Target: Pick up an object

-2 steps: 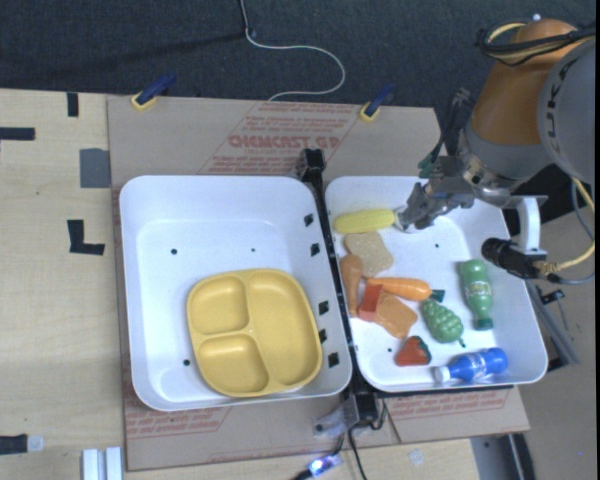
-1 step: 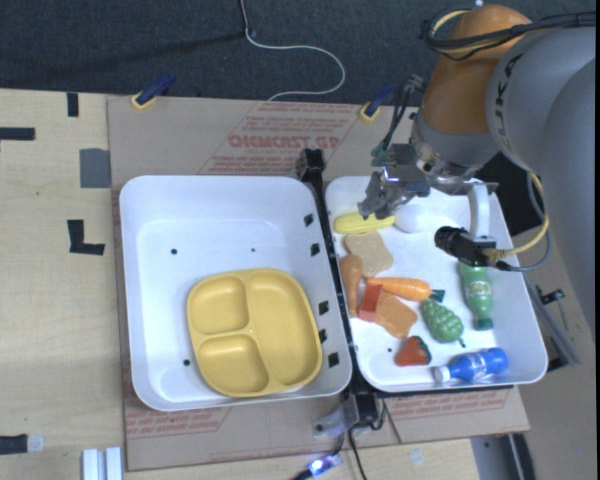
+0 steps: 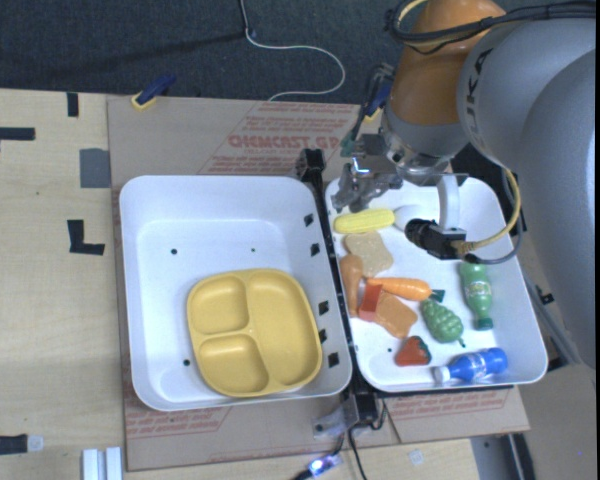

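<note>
- While the claw (image 3: 360, 186) hangs over the far left corner of the right bin (image 3: 510, 333), I cannot tell whether it is apart or together, and nothing shows clamped in it.
- Just on the near side of the claw lies a yellow cob (image 3: 365, 221), set crosswise in the bin. It is very close to the claw's tip, but I cannot tell whether they touch.
- A tan bread slice (image 3: 373, 253) lies against the cob's near edge.
- An orange sausage (image 3: 351, 281) lies along the bin's left wall, beside the bread.
- A carrot (image 3: 402, 288) lies to the right of the sausage, its thin end towards the right wall.
- An orange block (image 3: 396, 314) sits just nearer than the carrot, touching it.
- A knobbly green piece (image 3: 442, 321) lies right of the block.
- A green bottle (image 3: 476, 290) lies on its side near the right wall.
- A red berry (image 3: 412, 351) sits by the near wall.
- A blue bottle (image 3: 476, 365) lies on its side in the near right corner.
- All the pickable things lie in the right bin, in its left and near parts.
- In the left bin (image 3: 140, 218), a yellow plate (image 3: 252, 330) with three wells rests in the near half.
- Both bins stand side by side on cardboard (image 3: 270, 138).
- A white cable (image 3: 292, 53) curls on the dark floor beyond.
</note>
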Robot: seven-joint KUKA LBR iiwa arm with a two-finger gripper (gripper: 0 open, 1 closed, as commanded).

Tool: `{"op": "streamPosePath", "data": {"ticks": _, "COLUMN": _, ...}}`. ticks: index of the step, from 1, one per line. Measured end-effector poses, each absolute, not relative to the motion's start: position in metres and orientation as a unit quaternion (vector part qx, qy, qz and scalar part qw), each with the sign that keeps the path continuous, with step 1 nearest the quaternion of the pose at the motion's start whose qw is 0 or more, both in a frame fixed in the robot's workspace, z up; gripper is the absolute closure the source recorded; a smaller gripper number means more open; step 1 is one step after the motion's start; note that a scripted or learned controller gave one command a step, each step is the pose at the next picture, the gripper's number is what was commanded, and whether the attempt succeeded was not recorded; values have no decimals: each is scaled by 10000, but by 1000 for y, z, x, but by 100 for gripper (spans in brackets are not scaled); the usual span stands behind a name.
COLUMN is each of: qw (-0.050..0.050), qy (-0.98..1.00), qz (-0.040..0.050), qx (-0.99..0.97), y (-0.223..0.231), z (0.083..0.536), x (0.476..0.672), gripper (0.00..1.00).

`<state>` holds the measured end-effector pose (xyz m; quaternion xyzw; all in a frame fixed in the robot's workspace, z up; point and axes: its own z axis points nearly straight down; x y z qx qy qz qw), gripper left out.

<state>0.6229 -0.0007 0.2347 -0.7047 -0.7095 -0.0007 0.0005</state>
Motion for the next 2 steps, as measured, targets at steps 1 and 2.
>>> {"op": "streamPosePath", "data": {"ticks": 1, "qw": 5, "qy": -7081, "qz": 6, "qx": -7061, "y": -3, "z": 232, "x": 629, "gripper": 100}}
{"op": "streamPosePath", "data": {"ticks": 2, "qw": 6, "qy": -7075, "qz": 15, "qx": -7068, "y": 3, "z": 222, "x": 621, "gripper": 100}}
